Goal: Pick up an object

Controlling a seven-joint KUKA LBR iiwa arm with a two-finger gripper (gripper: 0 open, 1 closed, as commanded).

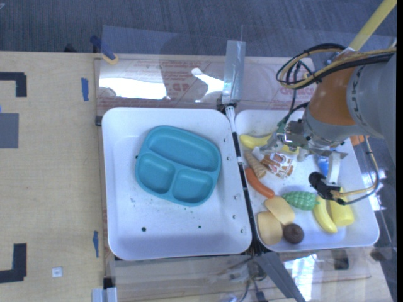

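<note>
The toys crowd the right bin (371,231): a banana (253,141) at its upper left edge, a carrot (258,181) along the left wall, a green piece (300,200) mid-bin, yellow pieces (334,216) lower right. Little bare floor shows between them. The left bin (119,231) holds a blue tray (178,165) with open white floor around it. The arm (352,99) reaches in from the upper right, and the gripper (291,145) hangs over the bin's upper middle; whether its jaws are apart or together cannot be told.

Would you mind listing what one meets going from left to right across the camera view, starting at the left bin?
Left bin → blue divided plate → orange carrot → green ridged piece → yellow banana, close to the right bin's far wall. The gripper sits above the carrot and green piece, further back.
</note>
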